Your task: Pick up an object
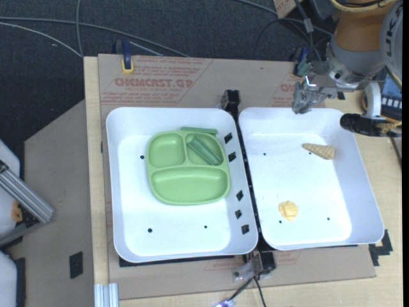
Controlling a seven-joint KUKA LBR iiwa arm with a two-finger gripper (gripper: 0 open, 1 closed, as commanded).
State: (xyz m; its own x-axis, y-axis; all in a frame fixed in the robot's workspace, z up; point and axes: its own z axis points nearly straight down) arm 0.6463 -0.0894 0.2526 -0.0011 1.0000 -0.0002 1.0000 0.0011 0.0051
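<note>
Small lumpy yellow piece [289,210], tan ridged cone [319,150], right bin [358,190]

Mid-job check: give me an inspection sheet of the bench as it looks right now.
Surface: two white bins, left bin and right bin, on a cardboard sheet.
Job's things: green divided plate in left bin, green piece on it; tan cone and yellow lump in right bin.
Clutter: nothing seen.
Gripper: gripper over right bin's far rim, holding nothing.
Cables: cables on dark floor.
Surroundings: blue clamp.
</note>
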